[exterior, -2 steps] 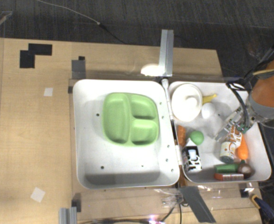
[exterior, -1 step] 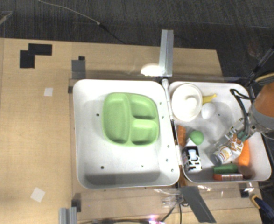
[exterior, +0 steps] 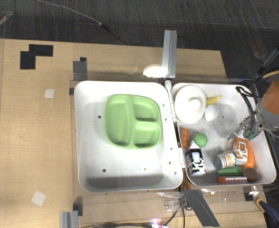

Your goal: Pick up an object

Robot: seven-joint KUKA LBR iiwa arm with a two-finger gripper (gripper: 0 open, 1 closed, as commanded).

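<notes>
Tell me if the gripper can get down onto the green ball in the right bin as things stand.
Probably yes. The green ball lies exposed with nothing on top, the gripper is already over the right bin. The carrot lies close on its left, which may crowd the fingers.

The arm is cut off by the right edge; the small objects heaped near the right bin's near wall are too small to name.
</notes>
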